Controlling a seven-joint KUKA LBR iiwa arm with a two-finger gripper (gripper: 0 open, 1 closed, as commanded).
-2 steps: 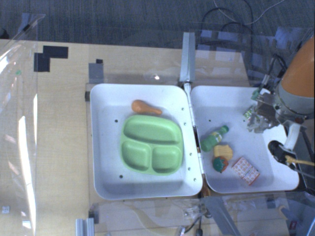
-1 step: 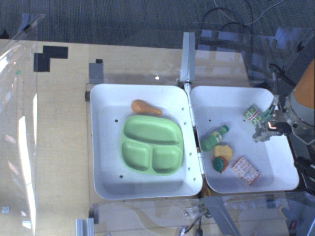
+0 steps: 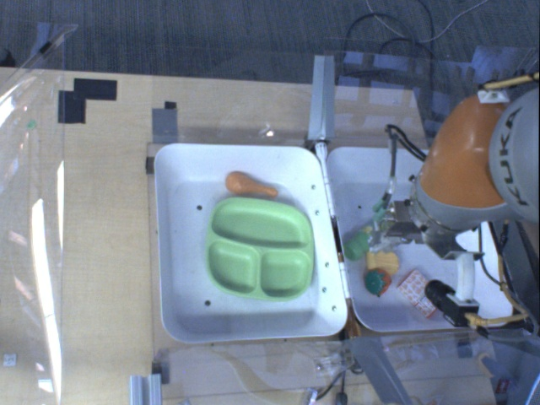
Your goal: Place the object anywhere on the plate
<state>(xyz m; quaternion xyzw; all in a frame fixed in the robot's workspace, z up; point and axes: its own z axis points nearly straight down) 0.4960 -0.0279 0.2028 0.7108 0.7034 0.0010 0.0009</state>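
Observation:
A green plate point(image 3: 258, 249) with three compartments lies in the left bin point(image 3: 181, 226). An orange drumstick-shaped toy point(image 3: 249, 185) rests on the bin floor just beyond the plate's far edge. My gripper point(image 3: 379, 225) is low over the right bin point(image 3: 359, 184), reaching in from the right. A small green object point(image 3: 356, 245) lies directly below and left of it, close to the bin's left wall. A yellow piece point(image 3: 383, 261) sits just in front of the gripper.
In the right bin's near part lie a green and orange ball-like toy point(image 3: 375, 283) and a red-and-white patterned packet point(image 3: 414, 288). A metal divider point(image 3: 321, 108) runs between the bins at the back. The grey and orange arm covers the right bin's right side.

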